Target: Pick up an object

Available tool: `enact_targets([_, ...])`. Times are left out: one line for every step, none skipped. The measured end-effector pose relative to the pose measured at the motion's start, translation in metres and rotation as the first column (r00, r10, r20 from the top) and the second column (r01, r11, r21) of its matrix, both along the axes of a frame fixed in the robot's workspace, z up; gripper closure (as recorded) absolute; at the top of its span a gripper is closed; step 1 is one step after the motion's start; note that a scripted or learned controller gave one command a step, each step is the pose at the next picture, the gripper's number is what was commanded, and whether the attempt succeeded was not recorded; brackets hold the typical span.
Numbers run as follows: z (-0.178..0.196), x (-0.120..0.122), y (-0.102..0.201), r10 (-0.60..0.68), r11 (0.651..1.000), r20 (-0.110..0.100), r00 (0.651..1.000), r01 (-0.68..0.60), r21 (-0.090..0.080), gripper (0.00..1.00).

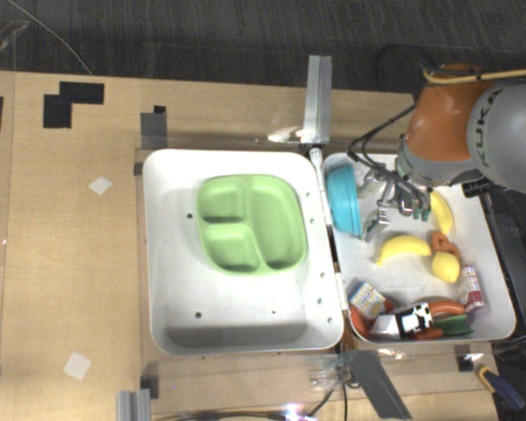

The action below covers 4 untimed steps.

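My pincer (pixel 387 202) hangs over the far part of the right bin (pixel 500 323), above a heap of toy food.

A yellow toy banana (pixel 405 248) lies on the bin floor just in front of my pincer, curved, smooth and bright, its length running left to right. Whether my pincer is spread or pressed together, I cannot tell from this slant; nothing shows between its tips. A blue bowl (pixel 343 200) stands on edge against the bin's left wall, just left of my pincer. A second yellow piece (pixel 441 212) lies to my right, and a lemon (pixel 446 267) sits near the banana's right end. The left bin (pixel 171 314) holds a green divided plate (pixel 249 222), well apart from me.
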<state>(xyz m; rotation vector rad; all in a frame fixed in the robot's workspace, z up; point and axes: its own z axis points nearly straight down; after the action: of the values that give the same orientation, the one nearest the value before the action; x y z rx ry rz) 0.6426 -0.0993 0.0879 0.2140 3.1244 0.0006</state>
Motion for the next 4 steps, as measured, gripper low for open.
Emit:
enact_targets([0.001,-0.042,0.016,-0.002,1.0,0.002,1.0,0.002,-0.003,0.0])
enact_targets([0.003,-0.13,0.002,-0.065,0.998,0.004,0.998,0.065,-0.001,0.0])
enact_targets([0.007,-0.066,-0.013,-0.229,0.973,-0.01,0.973,0.229,-0.004,0.0])
enact_targets([0.002,-0.107,-0.008,-0.245,0.97,0.007,0.97,0.245,0.002,0.0])
